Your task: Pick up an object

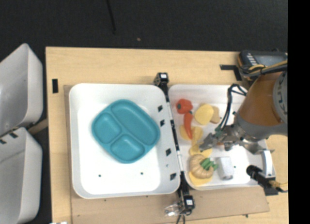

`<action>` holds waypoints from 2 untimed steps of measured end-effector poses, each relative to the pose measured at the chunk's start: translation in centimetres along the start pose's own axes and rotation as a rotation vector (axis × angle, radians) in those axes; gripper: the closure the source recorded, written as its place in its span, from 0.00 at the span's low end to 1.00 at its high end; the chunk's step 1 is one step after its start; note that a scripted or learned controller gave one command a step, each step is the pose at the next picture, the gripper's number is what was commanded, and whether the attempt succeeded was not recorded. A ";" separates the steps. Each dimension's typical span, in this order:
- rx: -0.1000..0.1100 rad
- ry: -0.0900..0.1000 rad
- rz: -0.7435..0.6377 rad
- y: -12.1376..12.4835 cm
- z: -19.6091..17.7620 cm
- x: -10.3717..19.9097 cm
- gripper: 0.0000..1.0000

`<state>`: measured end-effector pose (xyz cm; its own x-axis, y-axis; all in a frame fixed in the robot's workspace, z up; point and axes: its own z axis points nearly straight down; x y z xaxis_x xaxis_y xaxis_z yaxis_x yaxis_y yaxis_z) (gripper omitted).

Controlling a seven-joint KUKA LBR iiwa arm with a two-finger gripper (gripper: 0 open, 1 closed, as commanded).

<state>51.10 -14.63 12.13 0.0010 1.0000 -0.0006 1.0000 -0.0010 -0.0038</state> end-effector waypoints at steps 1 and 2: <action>-0.003 0.000 0.001 0.0 2.1 -0.1 0.00; -0.006 0.000 0.007 0.1 1.0 -0.2 1.00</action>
<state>51.23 -14.84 11.09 0.0078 1.0000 -0.0007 1.0000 -0.0078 0.0027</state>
